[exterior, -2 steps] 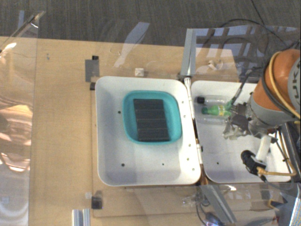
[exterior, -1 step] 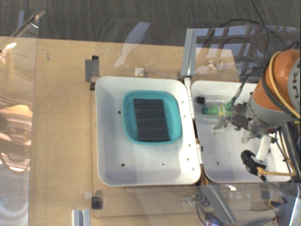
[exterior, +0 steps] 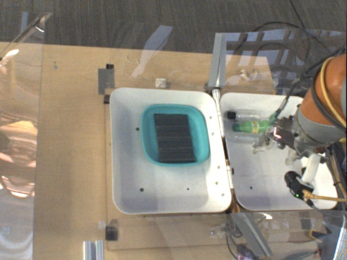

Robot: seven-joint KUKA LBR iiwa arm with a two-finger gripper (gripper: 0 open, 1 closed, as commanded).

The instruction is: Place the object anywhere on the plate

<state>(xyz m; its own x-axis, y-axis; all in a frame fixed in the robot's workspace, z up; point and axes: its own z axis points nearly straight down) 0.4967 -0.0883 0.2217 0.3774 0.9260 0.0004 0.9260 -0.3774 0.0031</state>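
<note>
A teal plate with rounded corners lies in the left white bin, toward its far side. A dark grey ribbed rectangular object lies flat on the plate, well inside its rim. My gripper hangs over the right white bin, just in front of a green bottle. It is well apart from the plate. Nothing shows in its grasp.
A clear bottle with a black cap lies along the far side of the right bin, beside the green one. The grey and orange arm covers the bin's right part. Cables and a metal post stand behind the bins.
</note>
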